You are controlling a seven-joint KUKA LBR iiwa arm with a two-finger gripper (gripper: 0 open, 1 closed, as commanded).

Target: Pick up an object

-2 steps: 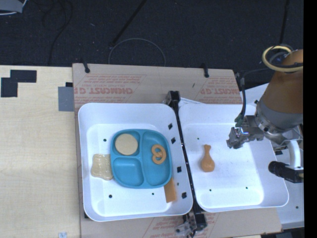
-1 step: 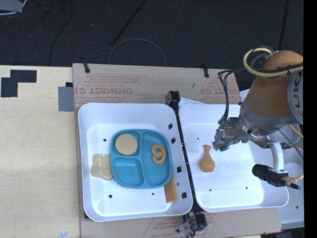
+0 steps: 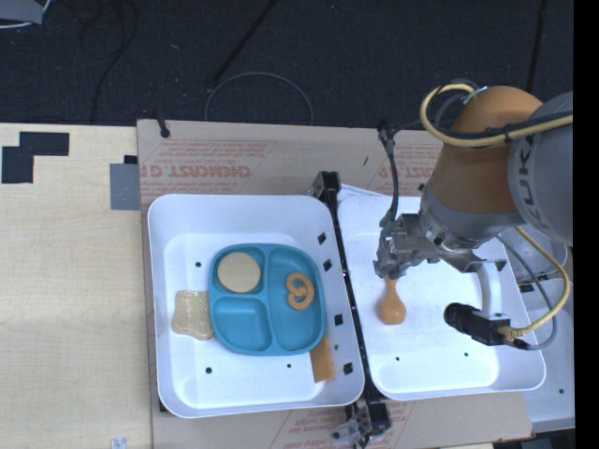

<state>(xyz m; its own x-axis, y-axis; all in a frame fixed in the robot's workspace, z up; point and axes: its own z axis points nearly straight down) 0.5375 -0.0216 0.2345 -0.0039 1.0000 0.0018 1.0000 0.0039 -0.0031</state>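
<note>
An orange, pear-shaped object (image 3: 390,307) sits in the right bin (image 3: 440,372), near its left side, narrow end pointing up. My gripper (image 3: 391,262) hangs straight over that narrow end, touching or almost touching it. The gripper's body and the orange-banded wrist (image 3: 477,162) hide the point where they meet. In the left bin (image 3: 178,241), a blue divided plate (image 3: 257,330) holds a round tan biscuit (image 3: 238,271) and a pretzel (image 3: 299,291).
A pale bread-like piece (image 3: 192,314) lies against the plate's left edge, and a brown stick (image 3: 321,361) lies at its lower right. A black part with a yellow cable (image 3: 475,325) hangs over the right bin. A black divider (image 3: 342,288) runs between the bins.
</note>
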